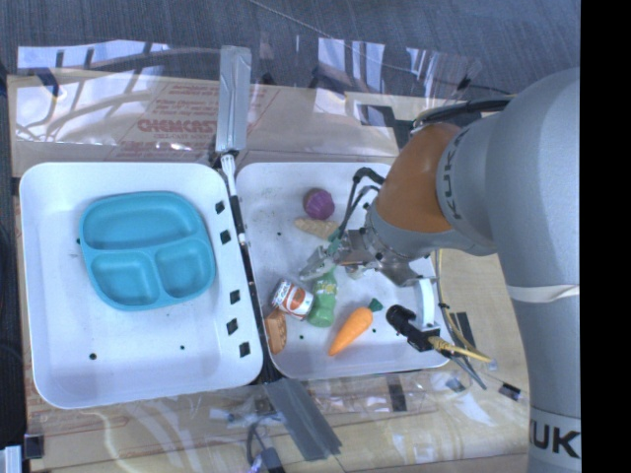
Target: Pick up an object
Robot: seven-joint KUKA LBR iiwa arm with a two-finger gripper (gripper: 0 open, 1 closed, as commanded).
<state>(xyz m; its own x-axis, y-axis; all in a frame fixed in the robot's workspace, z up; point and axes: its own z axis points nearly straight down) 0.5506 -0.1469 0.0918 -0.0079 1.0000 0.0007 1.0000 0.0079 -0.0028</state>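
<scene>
gripper (326,261) over green item (323,303); can (293,297), carrot (352,330) beside

Right bin (274,200) partly behind arm (513,175)

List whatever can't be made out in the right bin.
- Right bin, camera view: its right side is hidden under the arm.
- Green object: top overlapped by the gripper; kind unclear.
- Can: label too small to read.
- Brown item by the left wall: too blurred to identify.
</scene>
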